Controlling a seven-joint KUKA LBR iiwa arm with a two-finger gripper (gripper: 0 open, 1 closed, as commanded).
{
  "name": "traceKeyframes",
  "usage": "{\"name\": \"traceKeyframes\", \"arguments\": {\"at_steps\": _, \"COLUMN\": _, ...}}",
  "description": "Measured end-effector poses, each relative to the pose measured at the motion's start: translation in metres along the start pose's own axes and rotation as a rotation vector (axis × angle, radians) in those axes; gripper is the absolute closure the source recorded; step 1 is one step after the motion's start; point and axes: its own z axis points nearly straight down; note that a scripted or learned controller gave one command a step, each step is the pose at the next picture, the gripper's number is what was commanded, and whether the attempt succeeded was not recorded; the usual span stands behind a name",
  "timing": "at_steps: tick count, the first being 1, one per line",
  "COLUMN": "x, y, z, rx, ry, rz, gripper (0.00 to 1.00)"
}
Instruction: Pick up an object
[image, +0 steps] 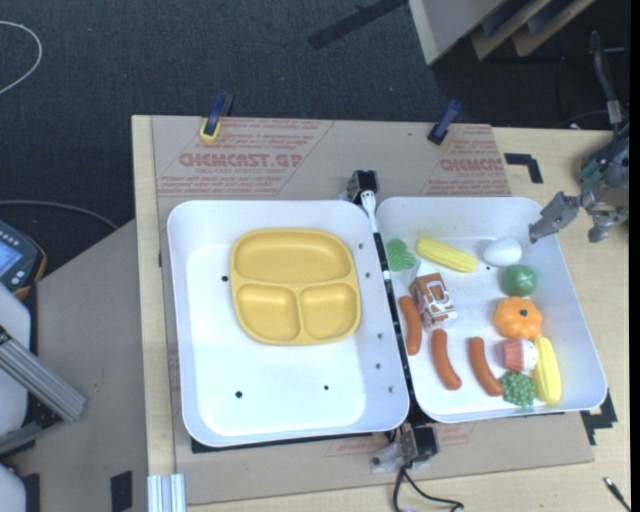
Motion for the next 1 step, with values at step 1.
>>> {"name": "traceKeyframes", "arguments": {"at_steps": 1, "x": 0.0368, "y": -0.0217, "z": -0.2627, "rx": -0.022, "ry": -0.006, "rz": -0.004, "gripper": 0.0}}
